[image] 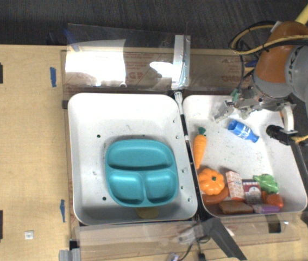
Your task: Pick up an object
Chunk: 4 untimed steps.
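Nearest you, toys (240,192) lay heaped in the right bin (292,167), easy to reach. Farther back, the blue bottle (243,130) lay alone. Just past it, the pincer (235,105) hung over the bin, maybe lining up; I couldn't tell its grip.

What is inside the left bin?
The left bin holds a teal divided tray with three compartments, lying flat near the front. Something small and yellowish peeks out at the tray's front edge; the tray covers most of it, so I cannot identify it.
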Tool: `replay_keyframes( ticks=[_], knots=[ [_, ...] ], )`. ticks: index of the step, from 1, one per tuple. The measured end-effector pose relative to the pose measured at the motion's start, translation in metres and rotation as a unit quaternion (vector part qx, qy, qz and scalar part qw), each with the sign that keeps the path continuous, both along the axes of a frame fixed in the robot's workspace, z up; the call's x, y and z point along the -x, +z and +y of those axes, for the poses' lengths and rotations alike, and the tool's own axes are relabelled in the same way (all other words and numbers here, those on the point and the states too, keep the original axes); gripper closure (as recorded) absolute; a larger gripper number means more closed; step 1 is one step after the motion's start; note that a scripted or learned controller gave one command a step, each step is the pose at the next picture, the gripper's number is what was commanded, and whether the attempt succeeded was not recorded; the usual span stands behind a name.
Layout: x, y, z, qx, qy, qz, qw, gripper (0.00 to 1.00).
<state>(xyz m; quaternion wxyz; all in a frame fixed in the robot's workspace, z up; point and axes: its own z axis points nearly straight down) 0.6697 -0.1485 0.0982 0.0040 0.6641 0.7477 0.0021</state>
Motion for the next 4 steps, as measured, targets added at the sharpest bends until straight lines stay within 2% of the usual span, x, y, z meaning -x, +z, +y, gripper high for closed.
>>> replay_keyframes(
  ticks=[1, 2, 3, 4],
  knots=[
    [0.049, -0.011, 0.016, -0.0009, 0.029, 0.002, 0.9996, 0.0],
    [0.047, 0.002, 0.015, -0.0004, 0.028, -0.002, 0.9996, 1.0],
    [0.019, 0.09, 0.083, -0.0019, -0.054, 0.001, 0.9986, 1.0],
    [0.054, 0.119, 0.01, 0.0003, -0.025, 0.003, 0.9997, 1.0]
  ],
)
